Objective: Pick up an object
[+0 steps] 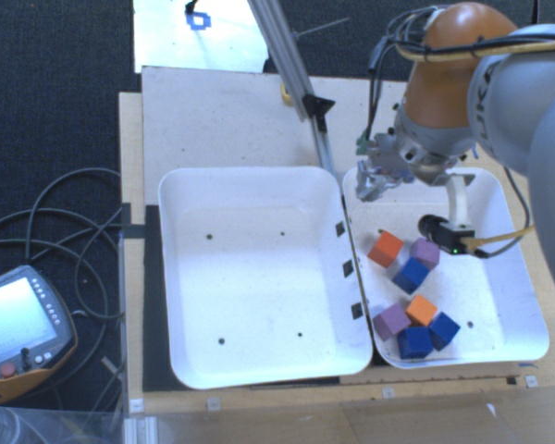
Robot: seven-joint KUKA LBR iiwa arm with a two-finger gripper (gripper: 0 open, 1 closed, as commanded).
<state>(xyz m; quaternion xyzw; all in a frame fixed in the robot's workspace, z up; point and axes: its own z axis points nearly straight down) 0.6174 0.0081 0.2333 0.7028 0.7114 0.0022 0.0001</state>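
- The claw [375, 181] hangs over the back left corner of the right bin [518, 340], close to the wall it shares with the left bin [180, 248]. I cannot tell whether it is released or clenched, and nothing is visibly grasped.
- The candidates all lie in the right bin in 2 clusters: an orange cube [386, 248], a purple cube [425, 252] and a blue cube [411, 275] towards the middle, then a second purple cube [390, 321], a smaller orange cube [422, 310] and 2 blue cubes [428, 337] near the front edge.
- Likely failure 1: a straight descent from here would probably meet bare bin floor, since the nearest cube, the orange one, sits forward of the claw.
- Likely failure 2: the cubes touch or nearly touch, so a descending claw could land on top of a neighbour or shove the group aside.
- Likely failure 3: so near the dividing wall, the claw could clip the rim.
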